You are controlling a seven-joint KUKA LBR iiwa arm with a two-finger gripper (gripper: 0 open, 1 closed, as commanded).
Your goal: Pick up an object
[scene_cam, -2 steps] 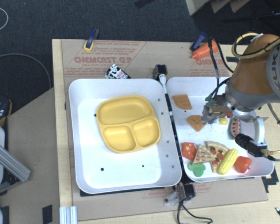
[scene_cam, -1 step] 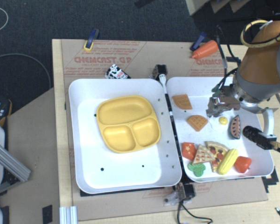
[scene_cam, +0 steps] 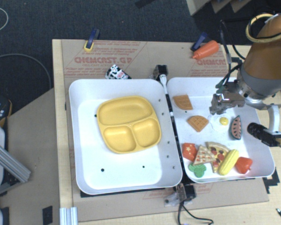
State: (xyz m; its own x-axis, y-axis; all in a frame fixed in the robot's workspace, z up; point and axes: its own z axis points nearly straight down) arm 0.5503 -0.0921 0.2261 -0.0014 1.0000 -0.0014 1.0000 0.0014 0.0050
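Reaching into the right bin (scene_cam: 262,139), the arm needs a clean, single target, and the loose pieces near the middle look like the better choices. Going left to right: the left bin (scene_cam: 84,163) carries a yellow divided plate (scene_cam: 129,124), well apart from the claw. In the right bin, a tan cracker (scene_cam: 182,102) lies near the upper left corner, with a round waffle piece (scene_cam: 198,123) just below it. At the bin's lower edge sit a red pepper piece (scene_cam: 189,151), a green broccoli piece (scene_cam: 197,170), a pizza slice (scene_cam: 210,153), a yellow corn cob (scene_cam: 228,161) and a red tomato piece (scene_cam: 243,165), crowded and partly touching, so a grasp there is likely to nudge neighbours. The claw (scene_cam: 221,104) hangs over the bin's upper middle, just above a small yellow coin-like piece (scene_cam: 224,121); I cannot tell how far apart its tips stand, and nothing is visibly held. A watermelon slice (scene_cam: 235,127) lies just right of that piece. A straight descent onto an isolated piece seems safest.

The surface (scene_cam: 131,55) is brown board with red lettering, clamps at the edges, and an orange carrot (scene_cam: 206,49) resting beyond the bins. Dark carpet lies around it.
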